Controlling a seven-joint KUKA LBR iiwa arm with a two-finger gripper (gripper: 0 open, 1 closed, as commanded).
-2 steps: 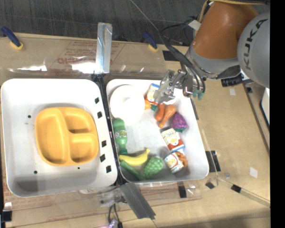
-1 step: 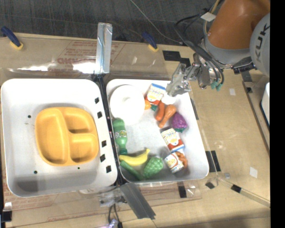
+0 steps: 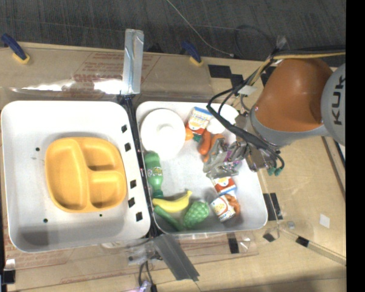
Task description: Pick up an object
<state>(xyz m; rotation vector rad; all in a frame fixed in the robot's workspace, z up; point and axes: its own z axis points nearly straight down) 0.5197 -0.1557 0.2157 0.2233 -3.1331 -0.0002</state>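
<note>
Two bins side by side on the bench; in the left bin, a divided tray near the middle. In the right bin: a plate at the far left corner; a bottle just before it along the left wall; a banana and a bumpy fruit touching at the near wall; small cartons right of them; another carton right of the plate. Gripper over the right bin's middle, arm reaching in from the right.

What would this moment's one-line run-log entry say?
arm: over right bin | gripper: among small items, grasp unclear | yellow tray: left bin
</note>
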